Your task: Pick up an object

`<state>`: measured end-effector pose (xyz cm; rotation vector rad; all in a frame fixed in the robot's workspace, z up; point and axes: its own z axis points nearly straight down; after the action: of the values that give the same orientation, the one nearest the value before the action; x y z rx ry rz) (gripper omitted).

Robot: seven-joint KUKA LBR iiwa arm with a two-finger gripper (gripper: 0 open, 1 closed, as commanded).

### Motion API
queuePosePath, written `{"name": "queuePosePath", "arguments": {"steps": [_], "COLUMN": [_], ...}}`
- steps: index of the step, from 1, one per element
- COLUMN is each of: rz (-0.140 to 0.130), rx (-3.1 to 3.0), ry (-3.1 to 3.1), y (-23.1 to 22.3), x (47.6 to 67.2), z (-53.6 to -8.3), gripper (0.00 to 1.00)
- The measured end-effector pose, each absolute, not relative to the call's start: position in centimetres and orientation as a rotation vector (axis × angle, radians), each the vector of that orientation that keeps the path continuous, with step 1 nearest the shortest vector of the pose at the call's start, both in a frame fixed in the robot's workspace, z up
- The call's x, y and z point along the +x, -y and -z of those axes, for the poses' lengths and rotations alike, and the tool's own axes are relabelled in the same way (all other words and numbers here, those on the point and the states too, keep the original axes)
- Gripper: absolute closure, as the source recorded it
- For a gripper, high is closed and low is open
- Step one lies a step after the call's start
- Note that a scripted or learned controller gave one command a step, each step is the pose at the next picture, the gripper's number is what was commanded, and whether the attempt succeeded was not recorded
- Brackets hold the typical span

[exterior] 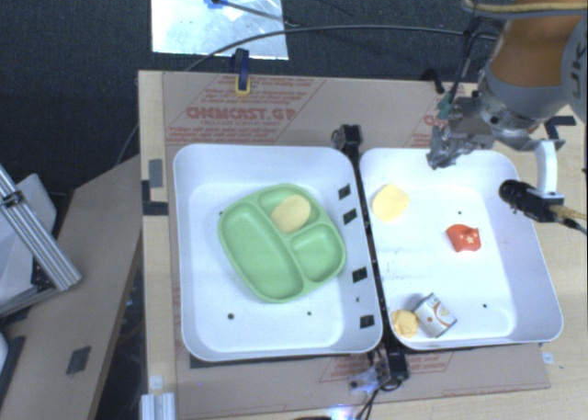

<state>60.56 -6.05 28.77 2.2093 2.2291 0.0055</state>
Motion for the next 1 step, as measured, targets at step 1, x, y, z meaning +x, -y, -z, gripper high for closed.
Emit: {"name": "queuePosePath", "arguments": {"steps": [1], "rz": [-0.005], "rx": [2.211], "ry": [-2.228], "y": [1.44], "x": [61.75], "z": [-28.70], "gripper": [1.00]}}
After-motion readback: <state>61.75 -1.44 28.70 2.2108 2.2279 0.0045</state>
